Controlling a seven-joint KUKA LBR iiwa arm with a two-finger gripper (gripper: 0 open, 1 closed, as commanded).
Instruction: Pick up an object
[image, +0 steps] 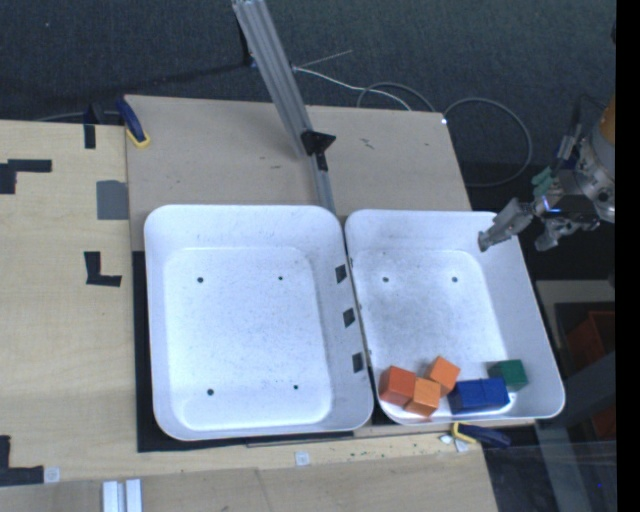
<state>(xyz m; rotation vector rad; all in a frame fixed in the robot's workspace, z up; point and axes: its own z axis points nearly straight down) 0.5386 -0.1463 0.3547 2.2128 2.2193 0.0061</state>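
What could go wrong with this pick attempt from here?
The orange blocks, blue block and green block crowd the right bin's near corner, so a descent may nudge neighbours or hit the rim. The gripper sits at the far rim, a long way from them.

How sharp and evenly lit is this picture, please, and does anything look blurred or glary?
Camera view: lighting is soft and even, with no harsh glare on the two shallow white plastic bins; the small orange, blue and green blocks read clearly; the grey end effector at the right edge looks slightly soft, its details hard to resolve.
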